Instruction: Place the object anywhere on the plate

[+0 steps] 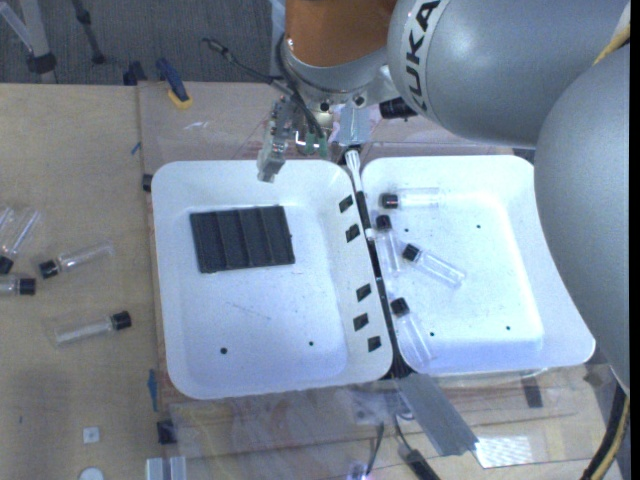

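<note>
A dark ridged plate [242, 238] lies flat in the left bin [270, 358], toward its back left. Several clear vials with black caps lie in the right bin [500, 338]: one at the back [412, 200], one near the middle [433, 266], and two by the left wall [380, 230] [410, 330]. My gripper [311, 158] hangs over the back rim where the two bins meet, behind and to the right of the plate. It is open, its fingers spread wide, with nothing between them.
More vials lie loose on the bench left of the bins [75, 260] [90, 325] [15, 230]. A row of small black tabs [352, 233] runs along the divide between the bins. The arm's grey bulk [560, 88] covers the back right.
</note>
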Controlling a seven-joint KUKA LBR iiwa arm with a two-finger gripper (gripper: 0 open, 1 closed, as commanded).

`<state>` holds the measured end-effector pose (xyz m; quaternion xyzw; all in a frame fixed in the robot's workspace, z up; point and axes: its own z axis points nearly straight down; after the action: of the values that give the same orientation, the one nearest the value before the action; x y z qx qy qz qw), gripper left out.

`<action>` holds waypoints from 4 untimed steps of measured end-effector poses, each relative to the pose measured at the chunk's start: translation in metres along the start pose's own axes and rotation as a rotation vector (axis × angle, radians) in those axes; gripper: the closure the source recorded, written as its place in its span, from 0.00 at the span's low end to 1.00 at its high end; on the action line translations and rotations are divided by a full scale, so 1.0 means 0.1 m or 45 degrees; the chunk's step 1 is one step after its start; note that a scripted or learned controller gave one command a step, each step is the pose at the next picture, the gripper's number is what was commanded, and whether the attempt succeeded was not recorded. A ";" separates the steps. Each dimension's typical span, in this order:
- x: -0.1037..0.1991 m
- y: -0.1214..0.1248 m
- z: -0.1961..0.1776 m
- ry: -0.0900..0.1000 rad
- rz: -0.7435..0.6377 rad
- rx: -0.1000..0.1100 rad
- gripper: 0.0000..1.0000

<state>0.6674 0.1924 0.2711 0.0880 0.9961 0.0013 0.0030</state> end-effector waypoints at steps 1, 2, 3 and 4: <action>0.83 0.20 -0.20 0.004 0.006 0.001 1.00; 1.38 0.09 -1.15 0.003 0.016 0.001 1.00; 1.90 0.00 -1.24 0.007 0.273 0.005 1.00; 1.91 -0.02 0.22 0.009 0.762 0.009 1.00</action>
<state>0.4792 0.2238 0.2482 0.3777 0.9259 -0.0009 -0.0013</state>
